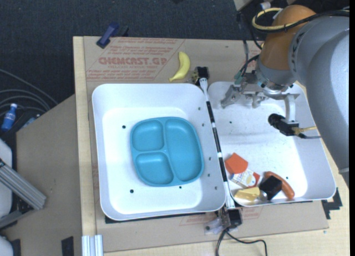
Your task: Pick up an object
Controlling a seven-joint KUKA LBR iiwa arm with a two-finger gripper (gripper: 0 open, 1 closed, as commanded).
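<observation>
My gripper (242,101) hangs over the far end of the right bin (310,160), its two grey fingers spread apart with nothing between them. The objects lie clustered at the bin's near left corner: an orange block (237,163), a white and red packet (244,178), a pale yellow piece (248,195), a black block (270,186) and a red-orange stick (285,187). All of them sit well short of the gripper, toward the front of the bin. The bin floor under the gripper is bare white.
The left bin (105,138) holds a blue divided plate (166,150). A yellow banana (180,66) lies on the cardboard behind the bins, and a blue item (107,36) sits at the board's far left corner. A black part on a yellow cable (283,124) hangs over the right bin.
</observation>
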